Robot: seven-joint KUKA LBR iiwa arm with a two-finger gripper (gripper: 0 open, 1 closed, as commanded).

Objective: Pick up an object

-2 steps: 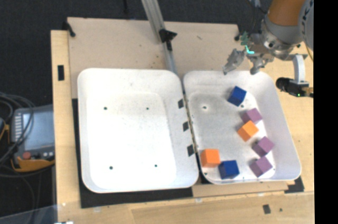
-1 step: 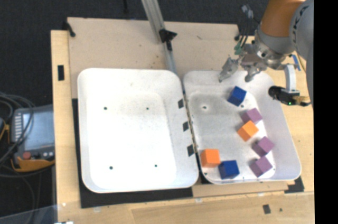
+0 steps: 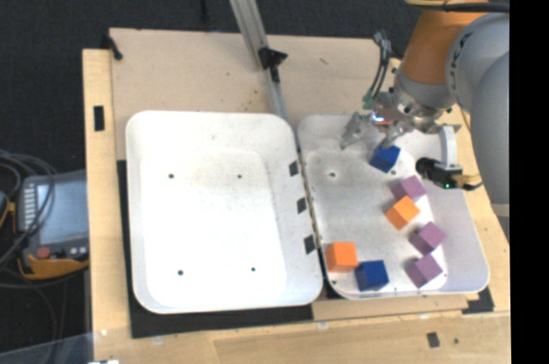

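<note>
Dark carpet floor around a plywood tabletop (image 3: pixel 214 70) carrying two white bins side by side. Left bin (image 3: pixel 154 182) shows bare white floor with a few dark dots. Right bin (image 3: pixel 343 191) has all the blocks.

Arm (image 3: pixel 463 53) is over the right bin's far-right corner, pincer (image 3: pixel 377 130) pointing down. Fingers look spread apart, one toward the bin's far-left, one toward the arm side; nothing seen between them.

Nearest candidate: blue cube (image 3: pixel 385 157), sitting just beside the pincer on its near side, a little toward the bin's right edge. It lies below the finger tips, not between them, as far as I can tell. Cube is turned at an angle to the bin edges, no real long axis.

Others are farther toward the near-right corner: purple block (image 3: pixel 413 186), orange block (image 3: pixel 401 213), two more purple blocks (image 3: pixel 427 237) (image 3: pixel 424 269). Along the near edge: second orange block (image 3: pixel 343 255) touching or almost touching a second blue cube (image 3: pixel 371 275).

My guess: a small shift toward the near edge, then down, would straddle the blue cube. Risk is a finger landing on a corner.

No readable labels or writing anywhere.
</note>
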